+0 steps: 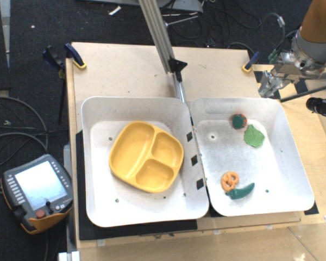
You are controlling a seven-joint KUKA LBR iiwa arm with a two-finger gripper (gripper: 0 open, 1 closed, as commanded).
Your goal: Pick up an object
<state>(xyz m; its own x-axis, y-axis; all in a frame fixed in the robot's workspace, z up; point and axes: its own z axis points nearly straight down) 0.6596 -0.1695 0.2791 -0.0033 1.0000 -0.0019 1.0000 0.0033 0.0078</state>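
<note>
Bench carries two white bins: left bin [95, 162] has a yellow divided plate [146, 156]; right bin [293, 162] groups the candidates, namely green leaf [254, 136], pretzel [229, 180] and dark-green pepper [241, 191]. Gripper [267, 87] hangs beyond the right bin's far edge, holding nothing, apparently parked clear so the camera can see the objects; its opening cannot be judged.

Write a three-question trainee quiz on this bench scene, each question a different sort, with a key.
1. True or false: the yellow divided plate lies in the right bin.
2. Which lies nearest the orange pretzel? A) green leaf B) dark green pepper C) round red-and-green piece
3. Fill in: the pincer hangs beyond the right bin's ____ corner.

Key: 1 false, it lies in the left bin; 2 B; 3 far right.
</note>
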